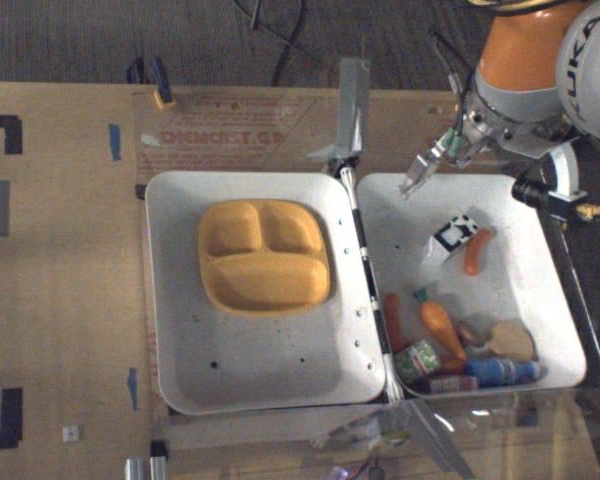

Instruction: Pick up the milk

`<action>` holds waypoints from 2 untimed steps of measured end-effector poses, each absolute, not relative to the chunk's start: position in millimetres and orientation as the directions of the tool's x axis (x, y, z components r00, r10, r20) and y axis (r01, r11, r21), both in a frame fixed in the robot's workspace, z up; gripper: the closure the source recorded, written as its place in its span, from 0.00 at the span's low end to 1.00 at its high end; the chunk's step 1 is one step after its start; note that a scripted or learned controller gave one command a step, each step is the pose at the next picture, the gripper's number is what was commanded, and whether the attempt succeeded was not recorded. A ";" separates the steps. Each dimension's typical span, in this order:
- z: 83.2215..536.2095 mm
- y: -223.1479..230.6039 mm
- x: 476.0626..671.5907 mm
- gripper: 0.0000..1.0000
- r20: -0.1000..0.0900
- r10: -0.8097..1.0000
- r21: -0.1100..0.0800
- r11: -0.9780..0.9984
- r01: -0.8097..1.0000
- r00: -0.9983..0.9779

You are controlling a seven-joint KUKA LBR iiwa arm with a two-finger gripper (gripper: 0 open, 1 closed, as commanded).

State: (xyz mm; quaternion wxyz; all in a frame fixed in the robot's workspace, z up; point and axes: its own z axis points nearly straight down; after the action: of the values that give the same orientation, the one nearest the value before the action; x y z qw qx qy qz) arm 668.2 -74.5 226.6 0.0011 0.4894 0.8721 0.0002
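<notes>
The milk (456,233), a small white carton with black patches, lies in the upper middle of the right bin (550,298). My gripper (421,173) hangs over the far left corner of that bin, up and to the left of the milk and apart from it. Nothing shows in the gripper. The grey arm with its orange band comes in from the upper right.
Beside the milk lies a red sausage (477,251). A carrot (440,328), a red pepper (392,318), a green can (417,360), a blue bottle (500,371) and a tan bread piece (512,340) crowd the bin's near side. The left bin (180,348) holds a yellow divided plate (265,255).
</notes>
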 end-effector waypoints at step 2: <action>96.4 -147.4 651.6 0.00 -0.007 0.851 0.007 0.525 0.851 -0.525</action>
State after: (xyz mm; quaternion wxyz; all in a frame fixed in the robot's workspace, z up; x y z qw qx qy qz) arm 651.6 -147.4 96.4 0.0046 0.4871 0.8733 0.0014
